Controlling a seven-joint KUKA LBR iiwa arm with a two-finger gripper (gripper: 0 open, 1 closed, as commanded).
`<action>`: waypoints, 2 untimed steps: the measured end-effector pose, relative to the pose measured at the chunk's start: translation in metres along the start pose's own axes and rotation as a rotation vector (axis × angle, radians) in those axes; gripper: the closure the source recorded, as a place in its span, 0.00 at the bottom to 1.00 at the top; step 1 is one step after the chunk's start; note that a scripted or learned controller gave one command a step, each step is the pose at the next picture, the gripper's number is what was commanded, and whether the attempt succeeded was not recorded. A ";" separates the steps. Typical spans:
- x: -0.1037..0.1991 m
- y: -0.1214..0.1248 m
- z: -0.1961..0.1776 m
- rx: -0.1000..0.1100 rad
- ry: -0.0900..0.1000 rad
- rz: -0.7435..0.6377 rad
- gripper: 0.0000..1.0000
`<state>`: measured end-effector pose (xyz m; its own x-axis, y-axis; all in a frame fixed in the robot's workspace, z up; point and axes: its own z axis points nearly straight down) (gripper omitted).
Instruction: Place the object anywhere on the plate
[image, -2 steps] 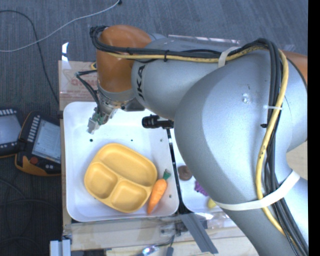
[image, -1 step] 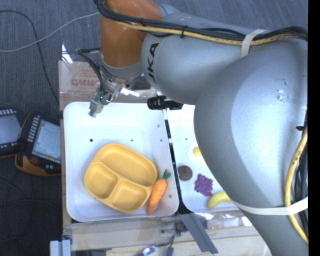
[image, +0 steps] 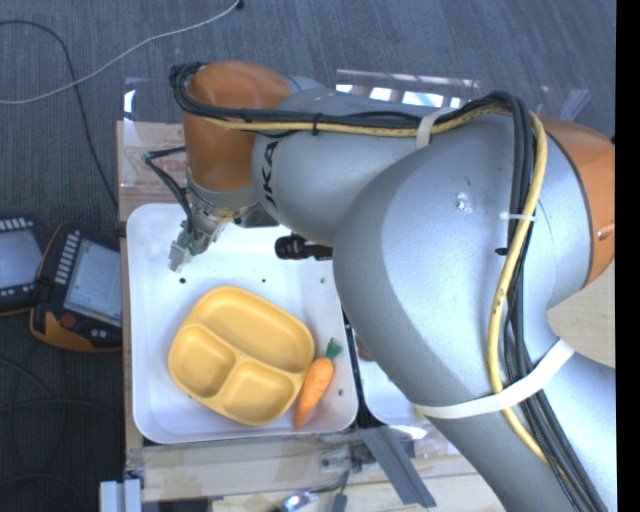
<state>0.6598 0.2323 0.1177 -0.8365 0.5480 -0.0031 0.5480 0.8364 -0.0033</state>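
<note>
The toy carrot (image: 314, 390) lies in the left bin (image: 150, 400), lower centre of the frame, resting against the right rim of the yellow divided plate (image: 240, 352) — beside it, not on it. So by my read the task is not done: the pick, the carry and the drop are all left. The gripper (image: 181, 250) hangs in the upper left of the frame, above the bare far corner of that bin, well apart from the carrot and with nothing between its fingers; whether they stand apart or together I cannot tell from here. The count — one carrot, one plate with three compartments, two white bins, the right bin (image: 385, 400) largely hidden under the arm (image: 440, 250).
</note>
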 end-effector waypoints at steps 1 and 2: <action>0.000 -0.027 0.019 -0.002 0.002 0.054 1.00; -0.001 0.000 -0.006 -0.003 -0.002 0.012 1.00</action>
<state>0.6603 0.2319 0.1239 -0.8299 0.5579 -0.0050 0.5579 0.8299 -0.0003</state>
